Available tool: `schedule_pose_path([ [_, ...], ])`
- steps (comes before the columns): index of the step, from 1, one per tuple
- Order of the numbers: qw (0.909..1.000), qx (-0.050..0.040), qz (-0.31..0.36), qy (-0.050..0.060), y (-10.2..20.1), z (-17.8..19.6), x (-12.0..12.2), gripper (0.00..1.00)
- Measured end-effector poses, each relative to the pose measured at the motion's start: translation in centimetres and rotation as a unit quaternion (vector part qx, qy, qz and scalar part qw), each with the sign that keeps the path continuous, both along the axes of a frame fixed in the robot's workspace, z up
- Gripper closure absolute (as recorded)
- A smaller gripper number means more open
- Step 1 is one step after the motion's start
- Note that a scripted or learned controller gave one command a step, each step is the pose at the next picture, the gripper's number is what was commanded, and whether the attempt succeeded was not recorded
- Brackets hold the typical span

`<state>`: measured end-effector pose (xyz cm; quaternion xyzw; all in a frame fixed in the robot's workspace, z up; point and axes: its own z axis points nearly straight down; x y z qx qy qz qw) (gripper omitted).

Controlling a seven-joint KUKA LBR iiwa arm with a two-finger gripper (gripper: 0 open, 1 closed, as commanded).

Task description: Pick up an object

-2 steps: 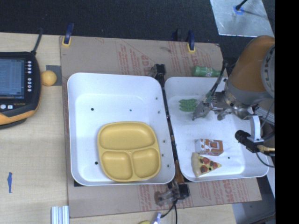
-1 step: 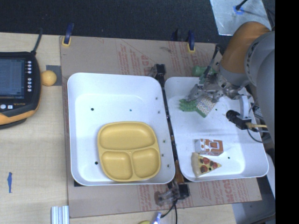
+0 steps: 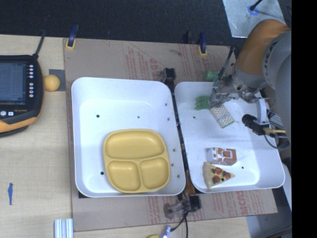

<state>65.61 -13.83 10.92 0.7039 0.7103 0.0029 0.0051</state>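
My gripper (image 3: pixel 217 97) hangs low over the far part of the right bin (image 3: pixel 267 182), reaching in from the right. A small green object (image 3: pixel 201 102) lies just to its left, touching or nearly touching it. A patterned grey-white packet (image 3: pixel 222 116) lies tilted right below the gripper's tip; whether the gripper touches it I cannot tell. Near the front of the same bin lie a small orange-and-white box (image 3: pixel 222 155) and a toy pizza slice (image 3: pixel 216 175).
The left bin (image 3: pixel 99 98) holds a yellow divided plate (image 3: pixel 137 159). A black pendant (image 3: pixel 17 90) and a yellow ball (image 3: pixel 51 82) sit on the bench to the left. Another green bit (image 3: pixel 212 75) lies behind the right bin. Clamps hold the cardboard base.
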Motion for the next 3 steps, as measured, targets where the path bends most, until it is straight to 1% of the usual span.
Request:
schedule_pose_path([
  [1,1.0000,0.0016,-0.004,0.007,-4.7,1.7,-5.2,1.00],
  [2,1.0000,0.0022,-0.003,0.006,1.6,9.7,-4.5,1.00],
  [3,1.0000,0.0021,-0.003,0.007,1.6,9.6,-4.5,0.00],
])
